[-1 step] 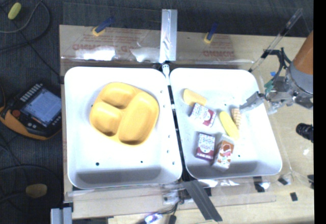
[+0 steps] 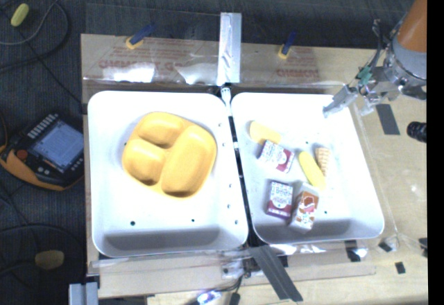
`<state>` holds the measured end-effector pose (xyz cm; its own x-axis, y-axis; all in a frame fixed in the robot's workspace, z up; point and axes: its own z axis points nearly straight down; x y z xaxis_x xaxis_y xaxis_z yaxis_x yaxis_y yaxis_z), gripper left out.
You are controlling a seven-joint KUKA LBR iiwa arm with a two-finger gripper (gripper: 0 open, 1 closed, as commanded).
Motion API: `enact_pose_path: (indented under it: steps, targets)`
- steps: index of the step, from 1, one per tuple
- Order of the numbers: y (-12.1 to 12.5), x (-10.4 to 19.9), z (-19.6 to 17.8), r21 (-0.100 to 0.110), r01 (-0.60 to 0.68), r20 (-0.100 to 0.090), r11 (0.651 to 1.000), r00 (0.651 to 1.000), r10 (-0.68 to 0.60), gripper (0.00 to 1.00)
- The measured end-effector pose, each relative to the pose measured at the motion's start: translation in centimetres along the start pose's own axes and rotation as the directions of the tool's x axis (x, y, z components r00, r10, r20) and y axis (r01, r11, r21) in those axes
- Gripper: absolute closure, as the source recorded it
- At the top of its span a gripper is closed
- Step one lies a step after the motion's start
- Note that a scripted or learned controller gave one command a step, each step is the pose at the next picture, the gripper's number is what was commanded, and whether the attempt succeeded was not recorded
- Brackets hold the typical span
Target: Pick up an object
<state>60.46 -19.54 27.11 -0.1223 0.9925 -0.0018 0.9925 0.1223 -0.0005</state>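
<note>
So the pickable stuff is mostly in the right bin (image 2: 368,179): a pale yellow piece (image 2: 264,132) near the top left, a small red-and-white packet (image 2: 275,156) just below it, a yellow banana-looking piece (image 2: 311,168) in the middle with a little waffle-textured bit (image 2: 322,156) right beside it, and two more red packets, one darker (image 2: 279,199) and one lighter (image 2: 305,208), side by side near the front wall. They're bunched fairly close, and a couple look like they're touching.

The left bin (image 2: 104,179) has one big yellow lumpy thing (image 2: 168,153), kind of like a bread loaf, sitting alone in the middle.

My gripper (image 2: 336,102) is up at the top right corner of the right bin, hanging over the rim, with nothing between its fingers that I can see. Honestly I can't tell from this angle if it's spread or closed; it's just a thin grey wedge.

I'd call this the approach step, nothing grabbed yet. Next it needs to swing inward over the bin, pick one target and drop straight down. I'd go for the pale yellow piece or the banana one, since they've got a bit more room around them than the packets. The tabletop (image 2: 409,186) to the right is no help.
</note>
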Motion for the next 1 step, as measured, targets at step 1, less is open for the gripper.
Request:
enact_pose_path:
  steps: [1]
  targets:
    - [0.64, 1.80, 0.68, 0.001, 0.149, 0.002, 0.989, 0.989, -0.149, 0.00]
